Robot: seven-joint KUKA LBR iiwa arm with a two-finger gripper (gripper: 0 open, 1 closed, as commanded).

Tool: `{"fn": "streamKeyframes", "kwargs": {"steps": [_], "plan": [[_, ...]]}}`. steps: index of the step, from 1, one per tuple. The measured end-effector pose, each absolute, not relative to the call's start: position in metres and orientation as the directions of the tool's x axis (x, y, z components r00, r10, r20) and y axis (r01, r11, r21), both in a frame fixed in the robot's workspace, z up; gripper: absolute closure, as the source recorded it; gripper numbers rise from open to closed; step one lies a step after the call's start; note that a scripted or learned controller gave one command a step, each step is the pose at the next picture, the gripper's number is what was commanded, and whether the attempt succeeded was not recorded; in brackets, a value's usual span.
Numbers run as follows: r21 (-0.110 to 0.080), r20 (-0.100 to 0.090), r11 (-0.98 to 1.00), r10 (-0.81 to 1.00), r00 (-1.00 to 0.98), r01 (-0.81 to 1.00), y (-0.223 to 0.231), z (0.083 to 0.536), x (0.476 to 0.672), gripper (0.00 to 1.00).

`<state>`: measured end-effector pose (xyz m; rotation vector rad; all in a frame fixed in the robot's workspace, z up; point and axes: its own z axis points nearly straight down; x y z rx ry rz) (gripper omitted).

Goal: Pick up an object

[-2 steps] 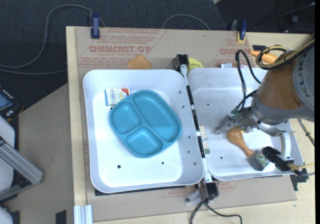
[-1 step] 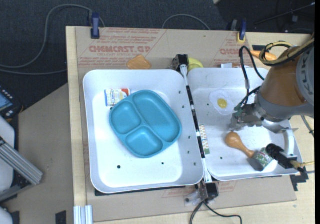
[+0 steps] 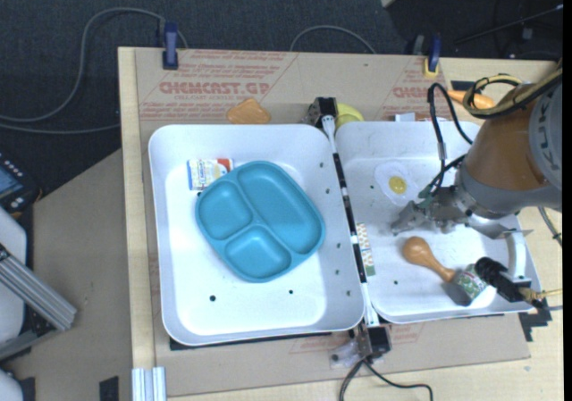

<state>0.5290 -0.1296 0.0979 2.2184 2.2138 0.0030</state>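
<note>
My gripper (image 3: 413, 216) is low in the right bin (image 3: 500, 308), near its middle. Just below it a wooden tool (image 3: 418, 252) lies with its round orange-brown head toward the gripper, apparently not touching. Its handle runs down-right to a grey-green end. A toy fried egg (image 3: 394, 182), white with a yellow yolk, lies flat just above the gripper. The left bin (image 3: 179, 301) holds a blue divided plate (image 3: 258, 219) and a small white packet (image 3: 206, 171) at the plate's upper left.
Behind the bins on the bench lie an orange lump (image 3: 248, 111) and a yellow thing (image 3: 349, 113). The arm's grey body and orange band (image 3: 505, 158) cover the right bin's far right side. A clamp divider (image 3: 344, 203) runs between the bins.
</note>
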Motion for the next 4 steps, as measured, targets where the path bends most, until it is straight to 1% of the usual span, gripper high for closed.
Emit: {"fn": "streamKeyframes", "kwargs": {"steps": [1,2,3,4], "plan": [[-0.007,0.003,-0.001,1.000,0.001,1.000,-0.110,0.083,0.490,0.00],[0.001,0.000,0.000,1.000,0.000,1.000,-0.110,0.084,0.497,0.00],[0.003,-0.002,0.000,1.000,0.000,1.000,-0.121,0.085,0.526,0.00],[-0.006,0.003,-0.001,1.000,0.001,1.000,-0.109,0.084,0.484,0.00]]}}
